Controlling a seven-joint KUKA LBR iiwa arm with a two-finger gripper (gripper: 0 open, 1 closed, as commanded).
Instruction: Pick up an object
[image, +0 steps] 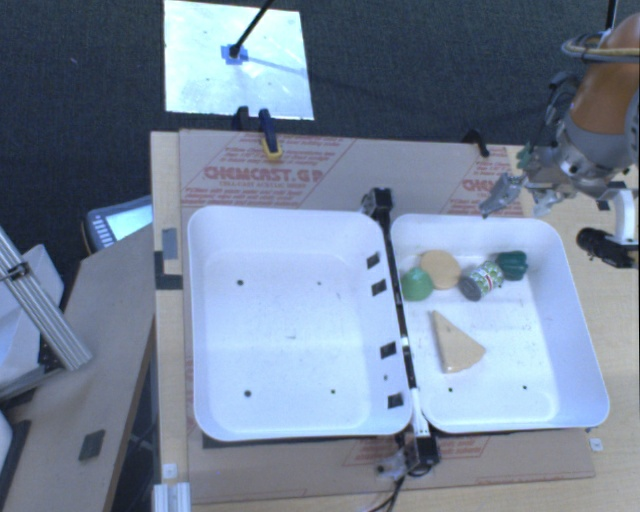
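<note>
Two white bins are sitting side by side; the left bin (285, 320) is lying bare, while the right bin (560, 330) is holding four things. The arm is hanging over its far right corner, the gripper (520, 193) spread open with nothing between its fingers. Clustered along the far side are lying one cheese-like wedge (456, 343), one tan disc (439, 268), one small green-capped jar (492, 275) and one green dome (416, 284). They are crowding together, so I reckon closing fingers could be nudging a neighbour and slipping off.

Tan wedge (457, 344), tan disc (439, 267), green dome (416, 284), green-capped bottle (490, 276) lying, right bin (570, 330)
</note>
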